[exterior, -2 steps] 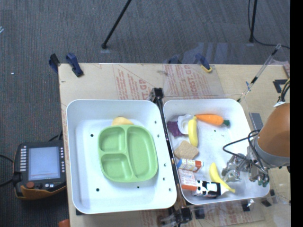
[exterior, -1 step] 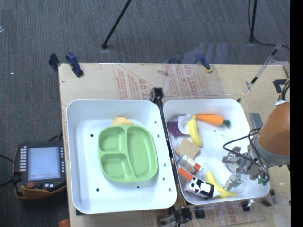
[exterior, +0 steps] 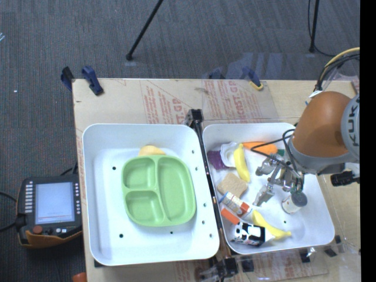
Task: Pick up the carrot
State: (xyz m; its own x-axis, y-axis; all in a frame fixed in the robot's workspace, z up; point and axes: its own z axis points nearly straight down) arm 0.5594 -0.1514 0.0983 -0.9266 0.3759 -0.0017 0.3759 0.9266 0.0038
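Jaws first: the gripper [exterior: 259, 185] is down in the right bin [exterior: 320, 216], its two metal fingers [exterior: 262, 170] spread apart and pointing left, with nothing but white bin floor between them, so it's released and holding nothing. And the carrot [exterior: 262, 147]? It lies beyond the jaws, toward the bin's far wall, flat on the floor, clearly apart from the fingers, its left end just beside the top of a yellow banana [exterior: 241, 163]. Left of the jaws sits a tan slice of bread [exterior: 232, 185], and below that a small red-and-white pack [exterior: 236, 203] with an orange piece [exterior: 229, 216] beside it; print on that pack is too small to read. Nearer the front wall, a second banana [exterior: 271, 225] and a black-and-white patched item [exterior: 248, 234], with no legible label on it. Up by the divider is a purple thing [exterior: 218, 158] with a white piece on it. Over in the left bin [exterior: 97, 157] is a green divided plate [exterior: 158, 191] with something yellow [exterior: 151, 150] peeking out behind its far rim. Under both bins, the cardboard sheet [exterior: 153, 101] carries red triangle marks and red lettering that sits inverted and blurred, so no word comes through. The dark letters on the arm [exterior: 322, 125] are cut off by the frame edge. Off the bench to the left, a handheld pendant [exterior: 50, 207] shows a pale screen, text unreadable.
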